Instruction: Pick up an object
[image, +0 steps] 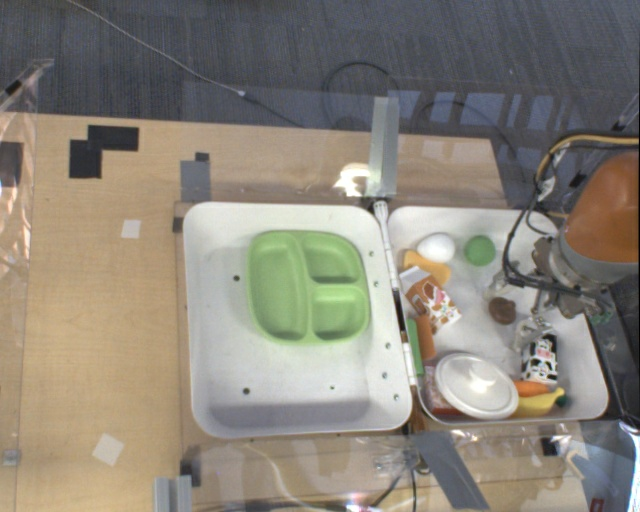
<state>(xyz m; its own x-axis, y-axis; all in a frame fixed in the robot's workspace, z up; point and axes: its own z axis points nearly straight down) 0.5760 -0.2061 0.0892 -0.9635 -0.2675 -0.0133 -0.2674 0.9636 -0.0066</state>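
A matt wood-grain finish is seen on the bench (100, 330). Both bins (215, 400) appear as smooth white plastic, faintly sheened. The green tray (305, 285), well left of the gripper (545, 315), looks like matt plastic. A glossy glaze is shown by the white bowl (478, 385) below-left of it.

From up here I can read no word, number or brand anywhere. The small carton (432, 297) in my right bin (597, 400), toward nine o'clock, bears brown and orange print, too blurred to make out. The black-and-white toy (540, 358) at four o'clock carries only patches.
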